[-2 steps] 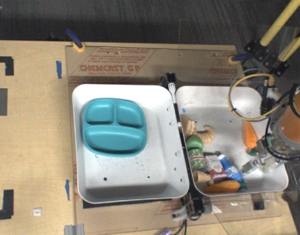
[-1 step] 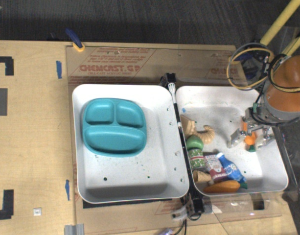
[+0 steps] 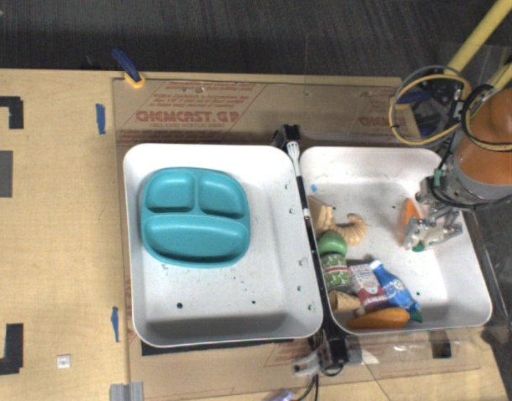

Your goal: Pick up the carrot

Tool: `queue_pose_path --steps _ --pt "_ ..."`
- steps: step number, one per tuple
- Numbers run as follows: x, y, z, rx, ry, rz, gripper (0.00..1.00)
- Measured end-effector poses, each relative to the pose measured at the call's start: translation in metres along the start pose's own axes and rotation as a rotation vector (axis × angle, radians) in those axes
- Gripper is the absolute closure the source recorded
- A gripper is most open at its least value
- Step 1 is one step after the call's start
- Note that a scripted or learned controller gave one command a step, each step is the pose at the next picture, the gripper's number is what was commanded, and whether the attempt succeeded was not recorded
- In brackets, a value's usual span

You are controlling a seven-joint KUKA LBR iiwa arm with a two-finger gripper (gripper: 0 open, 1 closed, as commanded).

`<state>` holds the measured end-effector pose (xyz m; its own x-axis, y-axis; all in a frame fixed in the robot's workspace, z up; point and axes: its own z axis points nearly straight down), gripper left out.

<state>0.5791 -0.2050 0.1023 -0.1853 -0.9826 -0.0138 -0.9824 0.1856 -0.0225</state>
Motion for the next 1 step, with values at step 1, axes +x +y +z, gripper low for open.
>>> queue_pose_path --steps 1 --pt "-0.0025 -0.0023 -0.0109 0.007 -0.006 0.004 1.00"
